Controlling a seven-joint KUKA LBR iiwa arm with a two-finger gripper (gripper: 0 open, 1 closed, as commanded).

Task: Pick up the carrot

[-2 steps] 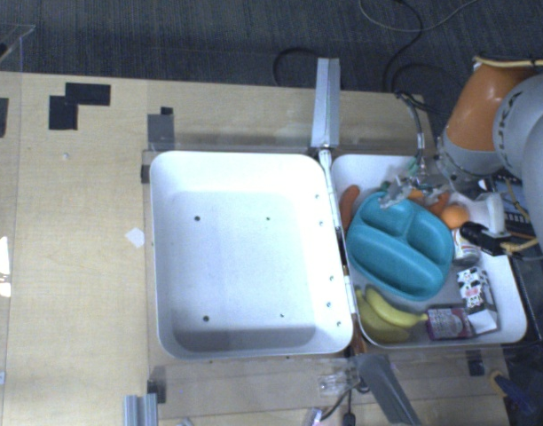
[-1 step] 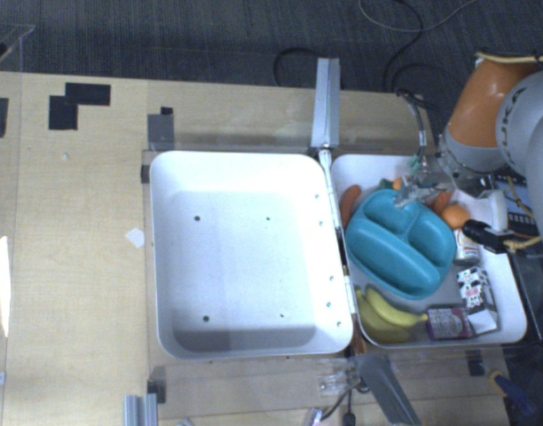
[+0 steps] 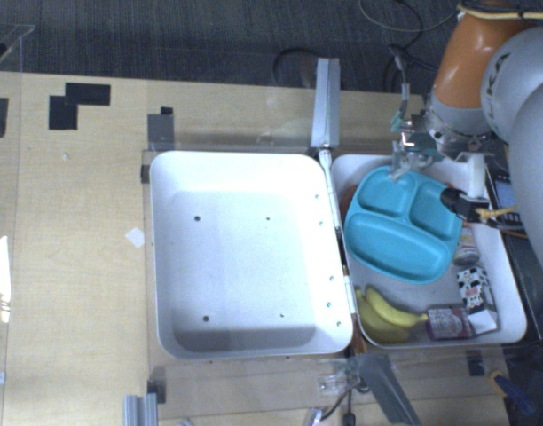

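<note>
Camera view, right bin: gripper low over the far edge of a blue divided tray. Cannot tell whether open or closed. Looks like the carrot, perhaps, in a dull orange sliver at the tray's left edge, against the bin wall. Nearer: a banana, touching a small bottle.

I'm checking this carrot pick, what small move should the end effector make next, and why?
Probably shift toward the left bin: the end effector hovers at the far rim of the blue tray, while an orange-brown sliver, maybe the carrot, peeks out at its left edge.
</note>
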